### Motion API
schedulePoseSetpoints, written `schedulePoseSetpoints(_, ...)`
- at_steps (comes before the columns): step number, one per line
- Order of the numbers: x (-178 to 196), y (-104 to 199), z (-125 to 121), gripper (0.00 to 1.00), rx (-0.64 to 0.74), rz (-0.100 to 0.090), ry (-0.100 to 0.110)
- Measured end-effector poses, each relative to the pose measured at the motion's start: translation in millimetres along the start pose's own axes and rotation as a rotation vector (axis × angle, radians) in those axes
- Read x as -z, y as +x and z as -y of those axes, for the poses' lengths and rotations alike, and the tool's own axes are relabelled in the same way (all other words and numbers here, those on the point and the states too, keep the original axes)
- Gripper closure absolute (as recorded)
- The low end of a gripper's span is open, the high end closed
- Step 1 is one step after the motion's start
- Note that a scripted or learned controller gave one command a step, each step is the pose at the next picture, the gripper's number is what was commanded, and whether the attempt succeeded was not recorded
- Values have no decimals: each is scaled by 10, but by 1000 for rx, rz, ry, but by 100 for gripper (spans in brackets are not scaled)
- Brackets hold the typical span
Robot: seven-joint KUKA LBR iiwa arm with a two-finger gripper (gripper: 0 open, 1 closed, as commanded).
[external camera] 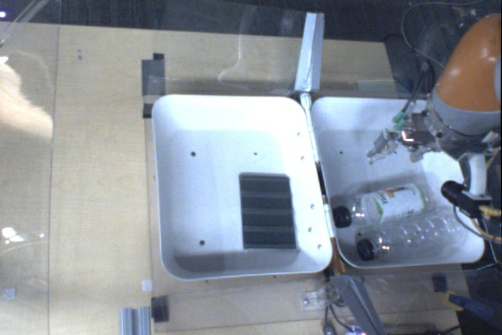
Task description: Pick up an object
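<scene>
You see two clear bottles (390, 204) with black caps lying just below the claw (382, 149), in the right bin (345, 121). If the claw is released or clenched, I cannot tell. A dark ribbed block (267, 210) lies far left of it, in the left bin (204, 137).

Two bins sit side by side on the bench (94, 169), touching along their inner rims. In the left bin (169, 169) a ribbed rectangular pad (267, 210) lies toward the near right part. In the right bin (345, 129) two plastic bottles lie on their sides along the near edge, caps pointing left: the labelled bottle (388, 204) behind, and what seems a clear bottle (412, 235) just in front of it. The gripper (386, 147) hangs over the right bin's far half, behind the bottles.
</scene>
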State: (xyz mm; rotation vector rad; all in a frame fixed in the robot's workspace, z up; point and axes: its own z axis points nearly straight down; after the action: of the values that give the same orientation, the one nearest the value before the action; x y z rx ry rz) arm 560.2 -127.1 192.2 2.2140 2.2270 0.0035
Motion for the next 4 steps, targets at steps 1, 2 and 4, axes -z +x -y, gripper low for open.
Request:
schedulePoseSetpoints(1,-1023,-245,364,0,106,4,-16)
schedulePoseSetpoints(2,-1017,425,464,0,315,5,-17)
schedulePoseSetpoints(4,-893,439,427,0,316,6,-28)
